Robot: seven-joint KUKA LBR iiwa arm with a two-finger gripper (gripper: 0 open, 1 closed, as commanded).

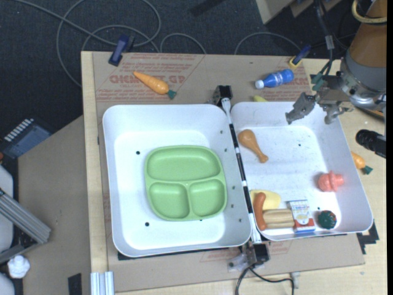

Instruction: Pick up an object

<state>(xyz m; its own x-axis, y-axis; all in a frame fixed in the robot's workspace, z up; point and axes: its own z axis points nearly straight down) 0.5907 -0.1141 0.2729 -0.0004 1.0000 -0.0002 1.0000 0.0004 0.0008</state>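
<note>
My gripper [315,112] hangs over the far end of the right bin [344,141], open, its two grey fingers spread and nothing between them. Lying in that bin are a tan chicken drumstick [252,144] near the left wall and a pink toy [330,181] by the right wall. Along the near wall sit a hot dog [274,216], a yellow piece [271,197], a small red-and-white box [300,213] and a dark green ball [326,219]. The drumstick sits left of and nearer than the fingers. All of these rest on the bin floor.
The left bin [123,134] holds a green divided plate [184,182]. On the bench behind the bins lie a toy carrot [153,83], a blue bottle [276,78] and a blue clip [119,50]. A small orange piece [359,161] sits outside the right bin's right wall.
</note>
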